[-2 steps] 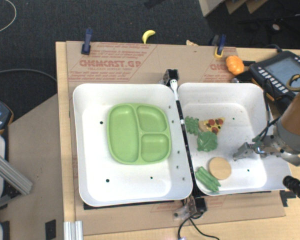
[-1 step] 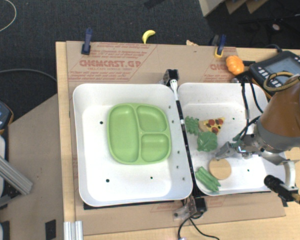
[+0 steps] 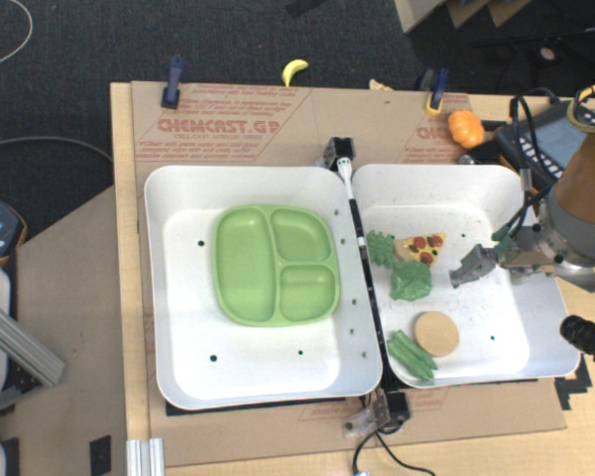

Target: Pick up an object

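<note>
The right bin (image 3: 496,317) holds several toy foods. A pizza slice (image 3: 419,248) lies near its middle, with a small green piece (image 3: 380,247) to its left and a leafy green lump (image 3: 411,282) just below. A round tan cookie (image 3: 437,332) and a green pea pod (image 3: 412,355) rest near the front left corner. My gripper (image 3: 466,269) hangs over the bin's middle, just right of the pizza slice and the leafy lump, with nothing visibly in it. The grey arm reaches in from the right.
The left bin (image 3: 178,296) carries a green divided plate (image 3: 276,264). A black divider rail (image 3: 357,246) runs between the bins. On the cardboard behind lie an orange toy (image 3: 465,128), a yellow banana (image 3: 295,69) and two blue clamps (image 3: 172,80).
</note>
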You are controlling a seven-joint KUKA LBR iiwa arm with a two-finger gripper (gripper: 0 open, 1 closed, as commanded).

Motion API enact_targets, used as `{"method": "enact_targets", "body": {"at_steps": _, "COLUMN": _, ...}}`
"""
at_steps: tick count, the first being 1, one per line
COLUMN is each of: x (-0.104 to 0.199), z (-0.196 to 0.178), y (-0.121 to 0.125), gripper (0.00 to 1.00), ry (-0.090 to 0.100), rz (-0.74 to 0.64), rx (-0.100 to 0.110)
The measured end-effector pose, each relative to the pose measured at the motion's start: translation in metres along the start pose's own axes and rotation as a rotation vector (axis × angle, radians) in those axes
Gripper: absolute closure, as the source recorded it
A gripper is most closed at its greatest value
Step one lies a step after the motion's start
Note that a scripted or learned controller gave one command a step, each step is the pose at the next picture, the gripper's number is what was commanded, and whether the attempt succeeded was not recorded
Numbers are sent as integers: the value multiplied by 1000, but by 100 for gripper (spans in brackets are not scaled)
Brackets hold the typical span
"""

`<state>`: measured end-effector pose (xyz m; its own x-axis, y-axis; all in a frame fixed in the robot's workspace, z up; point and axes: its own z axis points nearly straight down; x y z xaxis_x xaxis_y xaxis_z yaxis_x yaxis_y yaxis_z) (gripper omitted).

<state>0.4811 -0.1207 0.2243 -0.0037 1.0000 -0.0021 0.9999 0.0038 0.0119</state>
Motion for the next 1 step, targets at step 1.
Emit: {"method": "enact_targets", "body": {"at_steps": 1, "x": 15, "z": 131, "y": -7, "gripper": 0, "ry": 6, "rz": 4, "rx": 25}}
